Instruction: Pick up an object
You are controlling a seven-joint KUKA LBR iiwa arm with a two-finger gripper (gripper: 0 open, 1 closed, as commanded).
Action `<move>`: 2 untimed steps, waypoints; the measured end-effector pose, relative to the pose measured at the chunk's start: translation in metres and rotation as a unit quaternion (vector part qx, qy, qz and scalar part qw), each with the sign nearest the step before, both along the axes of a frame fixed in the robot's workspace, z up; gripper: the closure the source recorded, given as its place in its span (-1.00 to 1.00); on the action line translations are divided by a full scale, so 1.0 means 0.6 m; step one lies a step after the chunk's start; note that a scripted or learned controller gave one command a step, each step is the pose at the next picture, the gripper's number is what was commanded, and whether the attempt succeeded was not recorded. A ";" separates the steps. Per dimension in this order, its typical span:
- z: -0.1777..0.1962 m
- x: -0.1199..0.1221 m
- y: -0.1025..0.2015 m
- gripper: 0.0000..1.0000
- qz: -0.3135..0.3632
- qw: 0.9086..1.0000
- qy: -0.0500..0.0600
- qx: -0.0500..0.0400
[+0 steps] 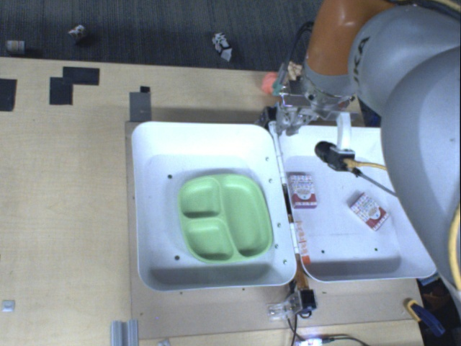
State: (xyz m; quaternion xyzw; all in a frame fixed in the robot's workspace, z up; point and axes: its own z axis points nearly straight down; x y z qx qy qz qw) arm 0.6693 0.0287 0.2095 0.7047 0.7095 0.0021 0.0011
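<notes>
My claw (pixel 288 125), grip state untellable, hangs above the right white bin (pixel 389 262); pale wooden bench (pixel 65 215) lies left, dark carpet (pixel 166 13) beyond.

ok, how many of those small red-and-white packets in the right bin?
2: one packet near the right bin's left wall, another packet toward its middle. The arm may hide more.

Arm (pixel 414 107) runs off right and top edges, bulk unseen. Arm covers right bin (pixel 346 262) along far-right wall and lower-right corner. Gripper (pixel 292 125) at upper centre-right, over bins' shared far corner: fingers blurred, tangled in metal and cables, spread unreadable. Orange-pink blob (pixel 269 83) left of wrist, half hidden, identity unclear. Two red-white packets (pixel 302 190) (pixel 368 211) in right bin: print too small to read. Tiny scraps (pixel 222 45) on dark floor at top, unidentifiable.
</notes>
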 end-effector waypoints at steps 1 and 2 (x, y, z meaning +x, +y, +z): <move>0.085 -0.001 0.239 1.00 0.000 1.000 0.000 0.001; 0.019 -0.009 0.329 1.00 0.000 1.000 0.002 0.000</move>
